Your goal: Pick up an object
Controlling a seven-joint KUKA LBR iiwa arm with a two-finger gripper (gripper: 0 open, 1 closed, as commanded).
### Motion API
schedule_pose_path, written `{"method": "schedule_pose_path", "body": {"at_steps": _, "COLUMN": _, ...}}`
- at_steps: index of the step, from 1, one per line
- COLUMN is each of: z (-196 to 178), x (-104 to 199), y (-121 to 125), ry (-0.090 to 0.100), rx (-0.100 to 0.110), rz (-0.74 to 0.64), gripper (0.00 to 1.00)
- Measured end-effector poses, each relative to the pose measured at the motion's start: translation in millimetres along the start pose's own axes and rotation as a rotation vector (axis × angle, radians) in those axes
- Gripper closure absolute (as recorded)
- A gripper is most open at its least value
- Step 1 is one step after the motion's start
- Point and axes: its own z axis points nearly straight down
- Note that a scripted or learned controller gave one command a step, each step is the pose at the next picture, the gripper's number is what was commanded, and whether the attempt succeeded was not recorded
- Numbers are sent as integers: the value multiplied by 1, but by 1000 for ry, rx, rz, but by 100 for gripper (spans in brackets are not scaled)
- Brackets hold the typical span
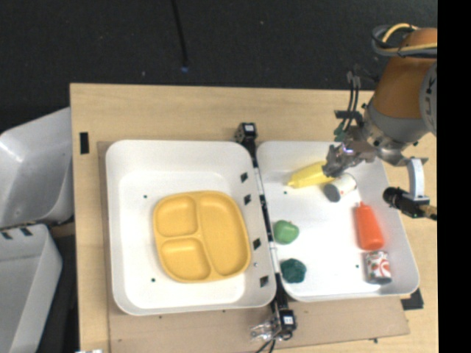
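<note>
White plastic forms both shallow bins, set side by side on the pale wooden counter (88, 116), likely so that loose things stay corralled within the arm's reach. Nearest the camera, at about five o'clock in the right bin (294, 153), a small red-and-white can (378, 267) lies close to the front wall. At seven o'clock in that bin sits a dark green lump (294, 270), with a lighter green one (285, 232) just beyond it, both hugging the divider side. An orange bottle-shaped piece (369, 226) lies lengthwise at about three o'clock, well apart from the green pair, so each could be approached without nudging a neighbour.

In the left bin (125, 175) a yellow divided tray (200, 235) rests flat near the middle, its compartments bare.

Farther back in the right bin, at about twelve o'clock, a yellow banana-like object (307, 175) lies tilted, and a small grey-and-white cylinder (340, 189) sits just beside its right end. The claw (340, 160) hangs directly over that spot, seemingly at the banana's right end, which I judge to be the thing aimed at. Whether the claw is wide, narrow or closed on anything I cannot tell; the wrist hides it.

The cylinder's closeness could spoil a clean grip.
</note>
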Motion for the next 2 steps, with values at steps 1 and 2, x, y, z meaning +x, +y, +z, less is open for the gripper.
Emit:
{"method": "schedule_pose_path", "body": {"at_steps": 1, "z": -15, "x": 55, "y": 7, "ry": 2, "rx": 2, "rz": -7, "gripper": 100}}
{"method": "schedule_pose_path", "body": {"at_steps": 2, "z": -27, "x": 105, "y": 12, "ry": 2, "rx": 3, "rz": -7, "gripper": 100}}
